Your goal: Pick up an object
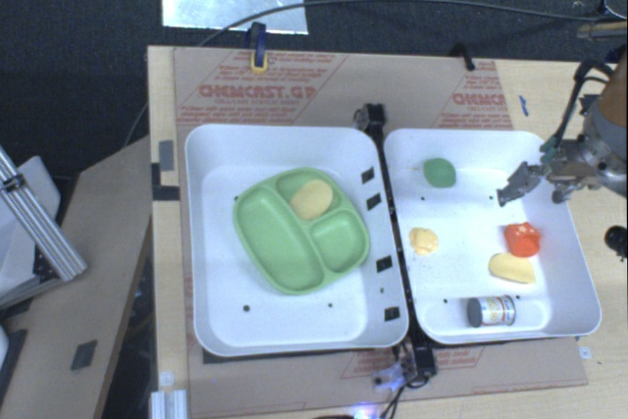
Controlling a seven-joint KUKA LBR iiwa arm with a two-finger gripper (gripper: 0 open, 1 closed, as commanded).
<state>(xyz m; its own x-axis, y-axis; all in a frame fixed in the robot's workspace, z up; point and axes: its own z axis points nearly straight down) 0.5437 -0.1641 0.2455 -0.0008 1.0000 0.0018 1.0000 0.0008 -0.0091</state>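
Note:
The right bin (559, 309) holds a green ball (439, 173), a small pale yellow piece (423, 239), a red object (522, 239), a yellow lemon-like object (512, 268) and a small can (492, 311) lying on its side. My gripper (535, 194) hangs over the upper right part of this bin, just above the red object and to the right of the green ball. Its fingers are spread open and nothing sits between them.
In the left bin (211, 309) a green divided plate (285, 260) carries a tan rounded object (313, 199) in its upper compartment. Black clips (383, 260) line the seam between the bins. Cables cross the dark floor behind the bench.

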